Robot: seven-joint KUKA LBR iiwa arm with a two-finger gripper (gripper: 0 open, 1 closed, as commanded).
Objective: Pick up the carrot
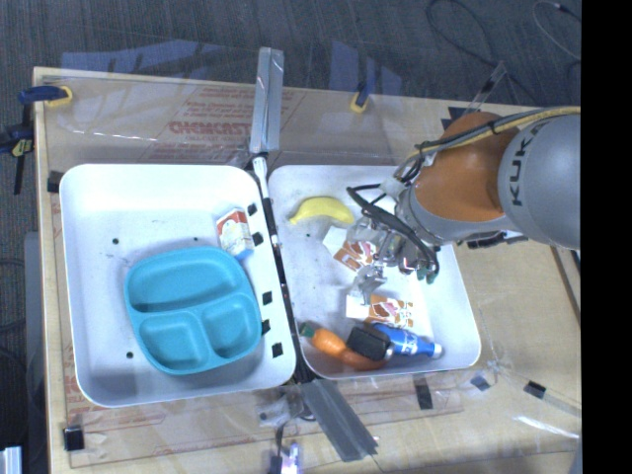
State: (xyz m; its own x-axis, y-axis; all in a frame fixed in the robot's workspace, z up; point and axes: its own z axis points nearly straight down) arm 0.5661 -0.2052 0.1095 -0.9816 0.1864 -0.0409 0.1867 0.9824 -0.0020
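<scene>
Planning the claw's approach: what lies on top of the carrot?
A small black object overlaps the carrot at its right end, next to a blue bottle. The carrot's far end beneath it is hidden.

A black object point(366, 343) partly covers the carrot point(334, 344).

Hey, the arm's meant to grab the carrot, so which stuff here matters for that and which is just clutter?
Matters:
carrot, at the right bin's near edge
gripper, above the right bin

Clutter:
banana
blue bottle
black block
snack packets
blue tray
small carton
</scene>
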